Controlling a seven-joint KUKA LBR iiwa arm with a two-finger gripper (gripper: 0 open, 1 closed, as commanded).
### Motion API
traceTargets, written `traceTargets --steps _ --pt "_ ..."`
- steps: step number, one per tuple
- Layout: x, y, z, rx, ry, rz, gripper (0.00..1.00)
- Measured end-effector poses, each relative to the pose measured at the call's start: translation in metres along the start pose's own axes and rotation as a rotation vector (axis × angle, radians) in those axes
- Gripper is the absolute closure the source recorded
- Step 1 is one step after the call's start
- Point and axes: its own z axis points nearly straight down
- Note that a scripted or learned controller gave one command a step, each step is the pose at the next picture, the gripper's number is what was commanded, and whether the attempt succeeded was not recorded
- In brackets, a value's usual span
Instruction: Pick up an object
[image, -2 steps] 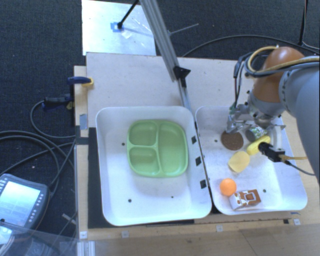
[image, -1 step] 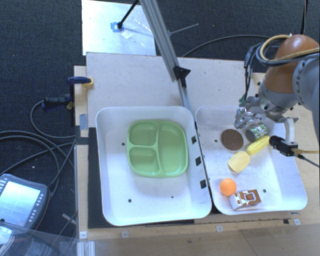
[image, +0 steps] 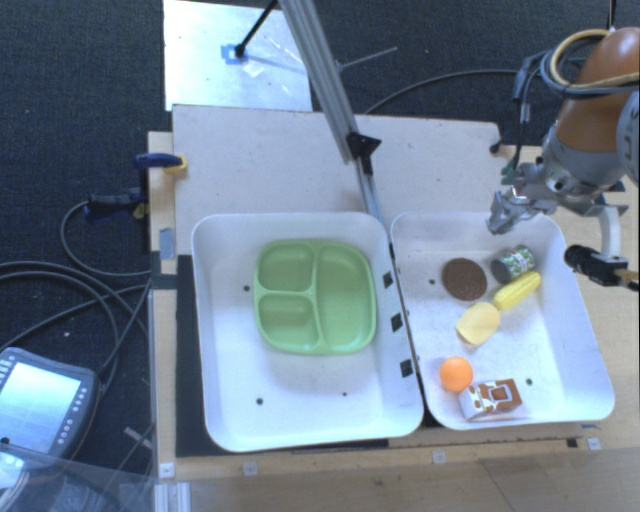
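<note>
— Camera view, nearest edge first: what lies in the right bin (image: 590, 385)?

— A small carton (image: 491, 399) with a brown and white print sits at the front, well below the end effector (image: 503, 217), and an orange ball (image: 456, 374) is just to the carton's left.

— And closer to the end effector?

— A pale yellow lemon-shaped piece (image: 478, 323) touches a yellow corn cob (image: 517, 291). A brown disc (image: 464, 279) lies left of the cob, and a small green-patterned can (image: 514, 263) lies just beneath the end effector, apart from it.

— What is the end effector doing?

— It hangs over the far rim of the right bin, with nothing visible between its tips; whether they are parted or closed I cannot tell.

— And the other bin?

— The left bin (image: 230, 400), well to the end effector's left, carries a green divided plate (image: 314, 296). Past both bins the desk (image: 260, 160) stretches away.
</note>
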Motion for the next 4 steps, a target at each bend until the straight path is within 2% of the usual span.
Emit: traceTargets --steps 1,2,3,4 --pt "0.001 0.000 -0.045 0.002 0.001 -0.002 1.00" --pt "0.046 -0.012 -0.037 0.009 0.003 -0.006 1.00" --pt "0.100 -0.017 -0.043 0.008 0.004 -0.007 1.00" --pt "0.153 -0.023 -0.026 0.010 0.004 -0.007 1.00"
